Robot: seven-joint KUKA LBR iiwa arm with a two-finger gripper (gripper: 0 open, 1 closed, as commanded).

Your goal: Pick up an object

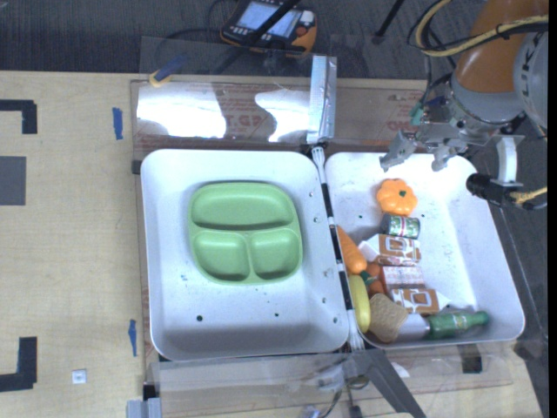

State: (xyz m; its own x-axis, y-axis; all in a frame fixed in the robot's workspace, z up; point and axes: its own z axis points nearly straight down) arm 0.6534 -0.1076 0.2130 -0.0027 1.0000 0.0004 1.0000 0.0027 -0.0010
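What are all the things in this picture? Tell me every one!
Bins: two, white, side by side on the bench.
Divided tray: one, green, in the left bin.
Toy pumpkin: one, orange, top of the right bin.
Can: one, green and white, below the pumpkin.
Carrot: one, orange, right bin's left edge.
Banana: one, yellow, below the carrot.
Bottle: one, green, right bin's bottom.
Handheld controller: one, black and orange, floor beyond the bins.
Gripper: one, grey, open, above the pumpkin.

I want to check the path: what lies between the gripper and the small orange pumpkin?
In the camera view, the stretch between the gripper and the pumpkin is bare white floor of the right bin. The gripper hangs above the bin's far end, fingers open.
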